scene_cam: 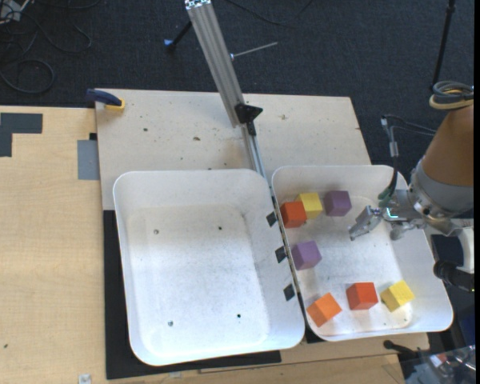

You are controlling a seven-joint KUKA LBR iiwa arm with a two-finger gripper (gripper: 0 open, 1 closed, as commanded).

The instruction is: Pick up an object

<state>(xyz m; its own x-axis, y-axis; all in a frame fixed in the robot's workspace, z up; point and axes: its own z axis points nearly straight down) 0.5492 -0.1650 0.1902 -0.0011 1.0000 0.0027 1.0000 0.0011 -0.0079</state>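
Note:
The right bin (432, 314) holds several small blocks. A red block (294, 214), a yellow block (310, 205) and a purple block (338, 202) sit in a row near its back left. Another purple block (306, 254) lies against the left wall. An orange block (325, 308), a red block (362, 296) and a yellow block (398, 296) lie along the front. My gripper (379, 230) hangs over the bin's right middle, to the right of the back purple block. Its fingers (361, 226) are spread open and hold nothing.
The left bin (128, 214) stands beside the right one. A slanted aluminium post (220, 58) rises behind the bins. A small blue and yellow clamp (106, 99) sits at the bench's back left corner. Cables lie on the dark floor.

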